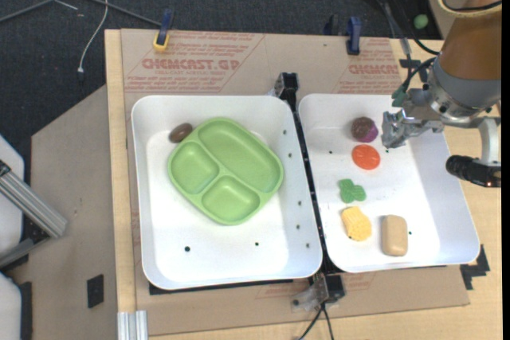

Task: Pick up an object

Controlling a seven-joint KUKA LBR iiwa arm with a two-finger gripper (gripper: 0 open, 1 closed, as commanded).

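A brown cardboard sheet [207, 60] is lying under both bins, and red letters on it are spelling "CHEMCAST GP". Two small clamps, one with a yellow tip [163, 34] and one blue [353, 36], are pinching its far edge. The left bin [155, 195] is looking smooth, white and shiny. A green plastic plate [225, 170] with three sunken parts is sitting in its middle. A small brown oval lump [181, 132] is resting just beside the plate's far left edge.

The right bin [438, 203] is holding five little toy foods. A bumpy green piece [351, 190] and a knobbly yellow piece [357, 223] are lying near the bin's left side. A round purple thing [364, 127] is sitting farther back, with a flat orange-red disc [366, 158] just in front of it. A smooth tan block [394, 235] is lying near the front edge.

The gripper [396, 131] is hanging just to the right of the purple thing. I cannot tell how its fingers are standing, and nothing is showing between them.
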